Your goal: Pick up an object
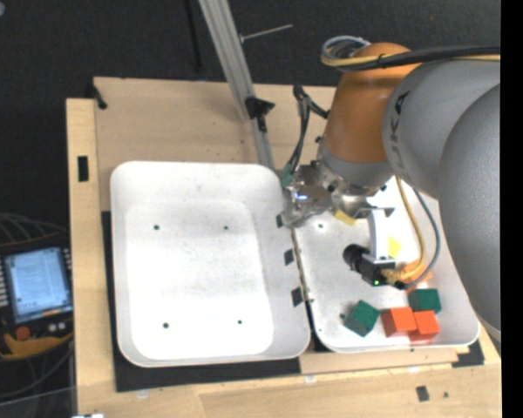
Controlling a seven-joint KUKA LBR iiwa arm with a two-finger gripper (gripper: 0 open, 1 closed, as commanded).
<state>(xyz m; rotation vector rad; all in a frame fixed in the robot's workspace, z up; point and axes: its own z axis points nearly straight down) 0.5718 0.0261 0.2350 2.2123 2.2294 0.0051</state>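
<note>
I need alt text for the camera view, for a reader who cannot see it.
A grey and orange robot arm reaches from the right over the right white bin, which holds two green blocks and orange blocks near its front edge. The left white bin sits beside it.

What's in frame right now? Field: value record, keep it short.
arm: grey KUKA with orange band, reaching in over the right bin
gripper: above the right bin's far left corner, near the divide; finger state unclear
right bin contents: two green blocks, orange blocks, all at near edge
left bin: white, beside the right one
</note>
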